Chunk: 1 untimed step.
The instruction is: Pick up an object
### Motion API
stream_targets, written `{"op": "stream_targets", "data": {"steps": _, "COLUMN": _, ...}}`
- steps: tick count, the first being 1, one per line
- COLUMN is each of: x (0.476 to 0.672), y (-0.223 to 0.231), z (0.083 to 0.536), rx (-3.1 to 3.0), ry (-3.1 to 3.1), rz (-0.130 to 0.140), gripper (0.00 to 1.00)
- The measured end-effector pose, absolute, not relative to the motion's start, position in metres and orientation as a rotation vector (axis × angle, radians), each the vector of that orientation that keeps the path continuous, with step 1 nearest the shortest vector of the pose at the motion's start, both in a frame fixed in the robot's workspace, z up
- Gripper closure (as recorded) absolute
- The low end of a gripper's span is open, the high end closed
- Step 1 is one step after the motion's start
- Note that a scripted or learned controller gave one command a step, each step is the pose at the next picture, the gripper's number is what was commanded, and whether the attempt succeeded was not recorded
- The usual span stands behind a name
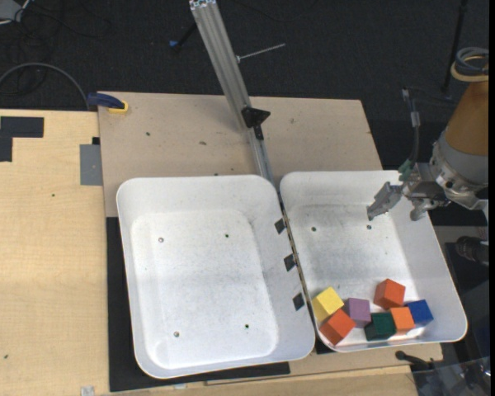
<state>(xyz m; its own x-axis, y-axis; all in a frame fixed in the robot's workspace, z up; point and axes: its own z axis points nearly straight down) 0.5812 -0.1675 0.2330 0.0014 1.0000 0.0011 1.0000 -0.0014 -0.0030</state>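
Jaws point(398, 204) hang spread apart with nothing between them, over the far right part of the right bin point(346, 192). Blocks sit clustered at its near right corner: yellow point(328, 301), purple point(359, 310), two orange-red point(389, 291) point(338, 326), green point(380, 327), orange point(403, 318), blue point(420, 311), well apart from the jaws. Left bin point(140, 200) beside it on the table point(313, 130)

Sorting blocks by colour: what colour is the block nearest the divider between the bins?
Yellow. The yellow block sits at the left of the cluster in the right bin, clearest in the camera view.
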Motion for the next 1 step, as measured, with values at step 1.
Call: {"op": "stream_targets", "data": {"steps": 1, "x": 0.5812, "y": -0.1682, "z": 0.2428, "rx": -2.220, "ry": -2.217, "rz": 0.002, "gripper": 1.00}}
